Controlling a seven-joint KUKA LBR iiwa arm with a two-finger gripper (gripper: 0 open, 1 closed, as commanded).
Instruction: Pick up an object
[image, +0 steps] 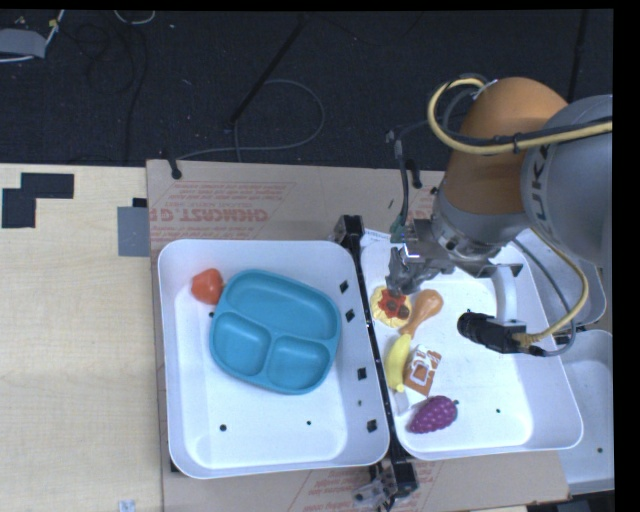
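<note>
Gripper (401, 285) low over yellow toy (388, 306), right bin's (545, 425) left side | jaw state indiscernible | poised for grasp; banana (399, 361) nearer

A robotics lab: KUKA arm (540, 190), white bins (180, 400)

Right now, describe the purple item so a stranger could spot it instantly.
Look in the right-hand white bin, along its near edge. The bunch of grapes lies there, just below the banana and a small toast-like piece. It alone is dark purple and knobbly.
</note>
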